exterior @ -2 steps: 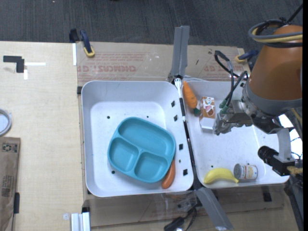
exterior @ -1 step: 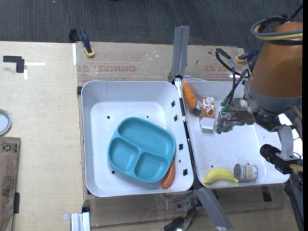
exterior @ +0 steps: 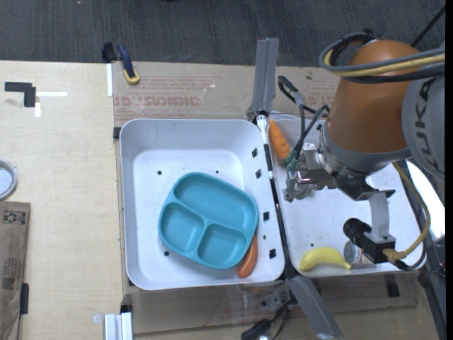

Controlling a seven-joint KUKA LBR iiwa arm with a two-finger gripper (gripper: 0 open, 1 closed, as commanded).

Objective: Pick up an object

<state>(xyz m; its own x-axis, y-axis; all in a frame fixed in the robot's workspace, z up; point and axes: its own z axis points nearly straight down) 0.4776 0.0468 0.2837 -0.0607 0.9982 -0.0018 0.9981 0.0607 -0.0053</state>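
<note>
My gripper hangs low over the left part of the right bin, close to the wall between the two bins. An orange carrot with a green end lies just above it in that bin's far left corner. A yellow banana rests by the bin's near edge, below the gripper. In the left bin a blue divided plate lies flat, and a reddish sausage leans at its lower right rim. The arm's orange body hides much of the right bin.
A black cylinder on the arm's bracket sits near the banana. Outside the bins, a blue and yellow clamp lies at the bench's far edge. A tape roll and a brown bag are at far left.
</note>
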